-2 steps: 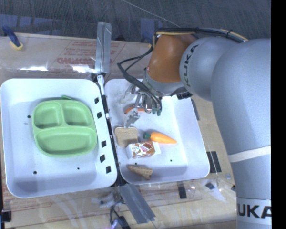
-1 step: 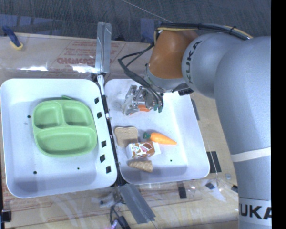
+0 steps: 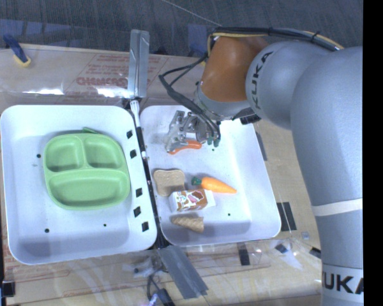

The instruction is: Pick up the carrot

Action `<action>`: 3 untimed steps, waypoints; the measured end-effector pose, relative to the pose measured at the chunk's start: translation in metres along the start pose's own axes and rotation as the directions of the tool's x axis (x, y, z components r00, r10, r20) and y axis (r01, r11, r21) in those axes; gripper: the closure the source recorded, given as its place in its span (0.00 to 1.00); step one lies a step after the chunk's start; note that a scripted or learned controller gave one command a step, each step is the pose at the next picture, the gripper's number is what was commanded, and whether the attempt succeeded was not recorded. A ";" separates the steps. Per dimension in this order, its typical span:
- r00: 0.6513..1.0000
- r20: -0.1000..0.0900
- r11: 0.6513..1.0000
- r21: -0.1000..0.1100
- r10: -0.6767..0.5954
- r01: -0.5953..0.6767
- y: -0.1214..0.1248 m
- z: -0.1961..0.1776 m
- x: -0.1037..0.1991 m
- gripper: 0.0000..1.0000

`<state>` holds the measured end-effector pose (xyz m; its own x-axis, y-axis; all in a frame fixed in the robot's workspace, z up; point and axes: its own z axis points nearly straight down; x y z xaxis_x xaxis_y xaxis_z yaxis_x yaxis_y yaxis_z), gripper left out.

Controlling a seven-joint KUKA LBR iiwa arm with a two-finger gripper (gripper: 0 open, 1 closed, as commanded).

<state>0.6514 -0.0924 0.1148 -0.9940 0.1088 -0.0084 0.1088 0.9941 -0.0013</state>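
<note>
The carrot [image 3: 217,185] lies in the right bin [image 3: 258,190], at about five o'clock from the gripper [image 3: 179,139], clear of it, long axis running nine-to-three, tip rightward; whether the gripper is gripping anything I cannot tell

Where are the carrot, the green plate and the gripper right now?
carrot [image 3: 217,185]: camera view, middle of its orange body.
green plate [image 3: 87,171]: camera view, ridge between its compartments.
gripper [image 3: 180,139]: camera view, between its fingertips, over the right bin.
</note>
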 end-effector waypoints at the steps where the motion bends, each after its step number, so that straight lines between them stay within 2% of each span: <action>1: 1.000 0.005 1.000 0.001 -0.005 0.005 0.001 -0.011 -0.001 1.00; 2: 0.945 0.011 0.945 -0.001 -0.326 0.326 -0.029 0.013 -0.010 1.00; 3: 0.944 0.020 0.944 0.003 -0.330 0.330 -0.027 0.000 -0.012 1.00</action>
<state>0.6606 -0.1209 0.1151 -0.9739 -0.2252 -0.0275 -0.2251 0.9743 -0.0068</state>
